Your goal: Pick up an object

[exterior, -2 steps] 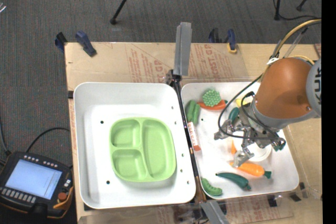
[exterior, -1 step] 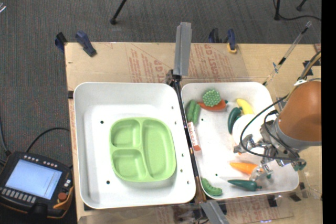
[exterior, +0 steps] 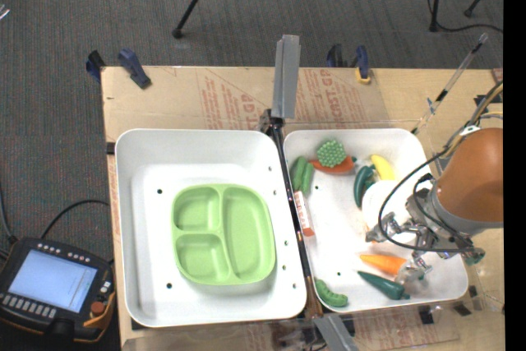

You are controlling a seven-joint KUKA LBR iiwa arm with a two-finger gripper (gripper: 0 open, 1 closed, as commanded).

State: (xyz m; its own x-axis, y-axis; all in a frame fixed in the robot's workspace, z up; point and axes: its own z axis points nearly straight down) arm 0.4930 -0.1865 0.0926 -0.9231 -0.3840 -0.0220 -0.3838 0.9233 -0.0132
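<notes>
The right bin (exterior: 345, 238) holds several toy foods. An orange carrot (exterior: 382, 263) lies near its front right, with a dark teal pepper (exterior: 381, 284) just in front of it. My gripper (exterior: 408, 247) hangs low over the bin's right side, right beside the carrot's right end, below the orange wrist band (exterior: 475, 175). Cables and the wrist cover much of it. A white object (exterior: 376, 197) sits partly under the arm. Further back lie a yellow banana (exterior: 382, 168), a dark green vegetable (exterior: 361, 186), a green spiky ball (exterior: 331, 152) and a green cucumber (exterior: 302, 174).
The left bin (exterior: 140, 177) carries a light green divided plate (exterior: 223, 234). A green pea pod (exterior: 331, 293) rests at the right bin's front left, and a red and white stick (exterior: 304, 215) lies along its left wall. A teach pendant (exterior: 53, 284) sits off the bench's left.
</notes>
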